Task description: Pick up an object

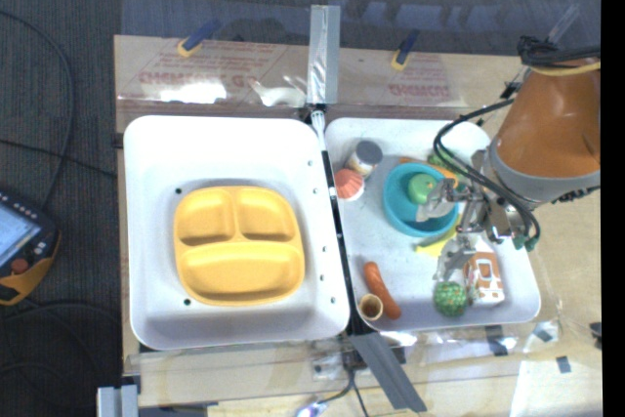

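Note:
The right bin [508, 308] holds several small objects. A blue bowl [405, 210] with a green piece [422, 183] inside stands near its middle. A green knobbly ball [449, 298] lies near the front, beside an orange and white box [485, 276]. An orange carrot-like stick [379, 288] lies at the front left, with a tan cup-shaped piece [370, 308] at its end. My gripper [453, 267] hangs low in the bin just behind the green ball and left of the box. A yellow strip [430, 244] lies by the bowl's front rim.
A yellow divided plate [237, 242] lies in the left bin [156, 151]. A small grey-capped item [367, 153] and an orange and white piece [349, 183] sit at the right bin's back left. Black cables [459, 161] loop over the bowl's right side.

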